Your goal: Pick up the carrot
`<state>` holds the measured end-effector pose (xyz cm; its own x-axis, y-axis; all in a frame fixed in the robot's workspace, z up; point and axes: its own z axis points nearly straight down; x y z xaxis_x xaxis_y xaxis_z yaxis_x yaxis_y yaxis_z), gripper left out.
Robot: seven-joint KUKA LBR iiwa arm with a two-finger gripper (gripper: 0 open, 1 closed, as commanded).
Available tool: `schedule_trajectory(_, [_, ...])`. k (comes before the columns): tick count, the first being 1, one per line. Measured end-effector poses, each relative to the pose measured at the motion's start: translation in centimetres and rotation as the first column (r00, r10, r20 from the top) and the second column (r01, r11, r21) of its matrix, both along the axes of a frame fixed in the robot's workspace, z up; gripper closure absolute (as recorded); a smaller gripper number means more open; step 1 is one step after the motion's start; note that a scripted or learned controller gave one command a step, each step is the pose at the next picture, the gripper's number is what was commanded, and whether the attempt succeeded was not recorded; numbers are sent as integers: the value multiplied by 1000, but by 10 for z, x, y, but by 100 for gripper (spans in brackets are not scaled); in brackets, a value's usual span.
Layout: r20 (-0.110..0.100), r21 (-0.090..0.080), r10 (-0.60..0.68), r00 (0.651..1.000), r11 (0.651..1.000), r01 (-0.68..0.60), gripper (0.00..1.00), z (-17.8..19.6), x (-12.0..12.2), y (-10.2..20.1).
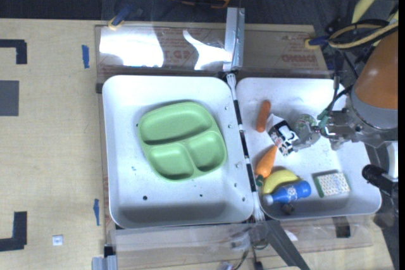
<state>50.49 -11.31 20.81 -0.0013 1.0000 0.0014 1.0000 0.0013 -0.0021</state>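
The carrot is orange and tapered. It lies at a slant in the right bin, near that bin's left wall, with its thin end pointing up and right. My gripper reaches in from the right, low over the bin's middle. Its tip is just above and to the right of the carrot's thin end, very close to it. Nothing is visibly lifted.
An orange sausage-shaped piece lies above the gripper. A yellow banana, a blue bottle and a green patterned box sit along the right bin's front. The left bin holds a green divided plate.
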Motion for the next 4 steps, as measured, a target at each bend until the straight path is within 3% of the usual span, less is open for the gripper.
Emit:
schedule_trajectory(1, [0,0,204,979,979,-204,0,-24,-26,79])
schedule_trajectory(2, [1,0,272,962,962,-272,0,-24,-26,73])
schedule_trajectory(3, [6,-3,361,932,932,-361,0,-120,-25,11])
schedule_trajectory(4, [4,-3,693,720,720,-693,0,-23,-25,45])
